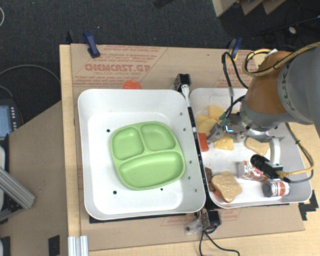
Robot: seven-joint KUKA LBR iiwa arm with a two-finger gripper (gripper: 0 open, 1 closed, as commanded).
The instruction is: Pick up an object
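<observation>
A thick, rounded grey arm (309,84) is showing a smooth shell; an orange band (264,92) is wrapping it above the wrist; yellow and black cables (247,62) are looping alongside; the gripper (228,127) is looking dark and metallic.

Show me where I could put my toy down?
Left bin: there is a bare white strip above the green plate, and another below it. Right bin is crowded with yellow pieces, a bread slice and the arm.

Red lettering reading "CHEMCAST GP" stands on the brown board (165,63); its smaller print is illegible.
</observation>
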